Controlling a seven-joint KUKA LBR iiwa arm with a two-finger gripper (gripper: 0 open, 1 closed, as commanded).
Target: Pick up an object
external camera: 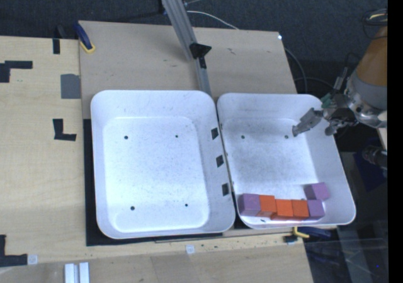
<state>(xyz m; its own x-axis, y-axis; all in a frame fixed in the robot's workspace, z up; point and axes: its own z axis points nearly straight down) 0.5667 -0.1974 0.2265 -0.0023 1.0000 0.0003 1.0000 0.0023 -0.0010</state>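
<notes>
Several small blocks lie in a row along the front wall of the right bin (277,149). A purple block (250,203) is at the left end, and orange blocks (284,208) fill the middle. Two purple blocks (318,192) sit at the right end, one behind the other. My gripper (313,128) hangs over the bin's far right side, well behind the blocks and apart from them. Its fingers (305,123) are spread open with nothing between them.
The left bin (151,162) sits beside the right one, with black clips (219,161) along the seam between them. A slanted metal pole (182,20) rises behind the bins. Dark floor lies beyond the bench on the right.
</notes>
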